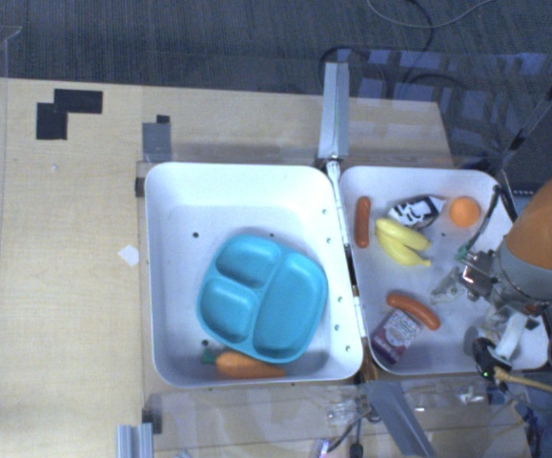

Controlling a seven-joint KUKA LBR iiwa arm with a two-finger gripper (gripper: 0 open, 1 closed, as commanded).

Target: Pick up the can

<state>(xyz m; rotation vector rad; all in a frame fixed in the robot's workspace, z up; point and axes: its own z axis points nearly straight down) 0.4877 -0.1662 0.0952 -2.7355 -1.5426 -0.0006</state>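
The can [396, 336] is dark red with a pale label and lies on its side near the front left corner of the right bin [447, 361]. A reddish sausage [413, 310] rests just above it, touching or nearly touching its top end. My gripper [469, 279] hangs over the right side of the right bin, below the orange band [541, 239] of the arm. It is to the right of the can and a little farther back, apart from it.
The right bin also holds a second sausage [362, 221], yellow bananas [401, 241], a black-and-white object [417, 210] and an orange [463, 212]. In the left bin [175, 256] sit a blue divided plate [262, 297] and a carrot [247, 365].
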